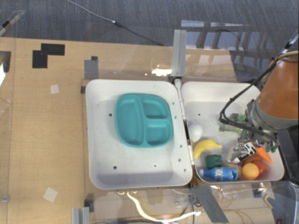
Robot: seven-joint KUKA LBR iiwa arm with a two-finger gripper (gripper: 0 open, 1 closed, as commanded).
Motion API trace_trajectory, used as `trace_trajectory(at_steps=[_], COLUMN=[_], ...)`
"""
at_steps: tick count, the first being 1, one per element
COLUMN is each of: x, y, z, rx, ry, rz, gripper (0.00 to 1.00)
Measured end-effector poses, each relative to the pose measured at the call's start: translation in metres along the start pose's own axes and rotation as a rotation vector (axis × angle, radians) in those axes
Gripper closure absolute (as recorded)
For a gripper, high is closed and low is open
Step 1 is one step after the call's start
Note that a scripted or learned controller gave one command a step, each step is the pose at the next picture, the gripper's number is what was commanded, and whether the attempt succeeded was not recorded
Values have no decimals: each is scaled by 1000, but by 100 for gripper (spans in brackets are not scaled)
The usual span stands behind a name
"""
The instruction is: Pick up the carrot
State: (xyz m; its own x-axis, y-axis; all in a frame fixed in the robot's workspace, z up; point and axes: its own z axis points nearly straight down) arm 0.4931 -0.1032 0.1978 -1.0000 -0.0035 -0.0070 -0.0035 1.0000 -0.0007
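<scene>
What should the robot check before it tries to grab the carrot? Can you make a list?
1. Carrot in sight: ok, it lies in the right bin, by the right wall.
2. Gripper near the carrot: ok, it is low in the right bin, just to the carrot's left.
3. Fingers ready: cannot tell, the wrist hides them.
4. Carrot between the fingers: cannot tell.
5. Room around the carrot: not ok, the orange ball and a red thing crowd it.
6. Other toys out of the way: ok, the banana, green block and blue bottle lie further left.
</scene>
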Motion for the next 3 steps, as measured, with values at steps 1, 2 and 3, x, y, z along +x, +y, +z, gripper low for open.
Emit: trace_trajectory(at_steps=[1,2,3], x=[-2,-1,-3], y=[53,99,99], z=[-45,-13,-25], rx=[-1,-1,-3], ry=[-6,3,-6], rz=[183,494,487], gripper=[0,0,100])
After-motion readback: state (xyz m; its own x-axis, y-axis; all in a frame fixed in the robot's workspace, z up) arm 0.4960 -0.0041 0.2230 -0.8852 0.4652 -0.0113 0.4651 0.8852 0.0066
